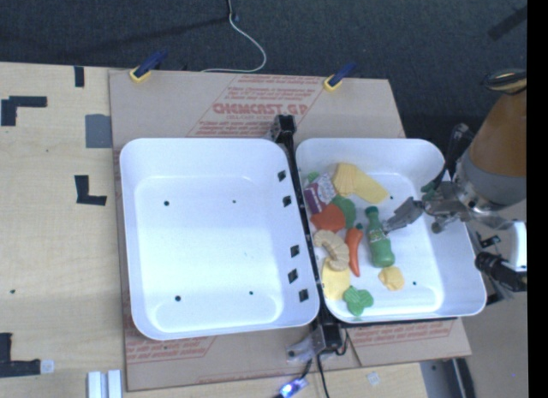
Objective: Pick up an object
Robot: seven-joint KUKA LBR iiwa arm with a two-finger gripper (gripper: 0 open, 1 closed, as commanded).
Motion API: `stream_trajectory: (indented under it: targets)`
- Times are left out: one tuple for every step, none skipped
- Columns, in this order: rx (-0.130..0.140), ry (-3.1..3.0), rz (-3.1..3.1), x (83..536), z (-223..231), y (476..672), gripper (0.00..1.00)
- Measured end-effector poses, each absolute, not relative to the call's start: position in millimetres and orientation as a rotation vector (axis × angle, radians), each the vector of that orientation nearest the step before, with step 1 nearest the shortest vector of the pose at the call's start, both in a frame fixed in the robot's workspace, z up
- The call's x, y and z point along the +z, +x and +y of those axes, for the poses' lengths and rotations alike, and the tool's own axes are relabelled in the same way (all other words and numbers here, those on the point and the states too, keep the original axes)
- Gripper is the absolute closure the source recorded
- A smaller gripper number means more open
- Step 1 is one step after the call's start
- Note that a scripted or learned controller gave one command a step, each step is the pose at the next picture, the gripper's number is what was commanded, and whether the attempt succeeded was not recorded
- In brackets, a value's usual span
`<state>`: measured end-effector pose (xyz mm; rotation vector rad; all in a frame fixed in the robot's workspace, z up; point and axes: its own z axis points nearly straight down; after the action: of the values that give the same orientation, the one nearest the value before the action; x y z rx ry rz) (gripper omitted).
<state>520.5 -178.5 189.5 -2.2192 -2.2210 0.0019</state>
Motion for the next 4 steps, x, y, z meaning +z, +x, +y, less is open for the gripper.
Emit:
stream_trajectory:
  targets:
    - [-0.005, -2.233, -2.227, 99.1, -128.4, 532.3, 0.0]
    - [-0.002, -2.218, -2.228, 84.1, -110.8, 595.1, 0.0]
    - [-0.003, -2.218, -2.228, 84.2, -97.7, 657.2, 0.0]
    - [0.004, -2.218, -2.225, 94.2, -98.9, 654.6, 1.0]
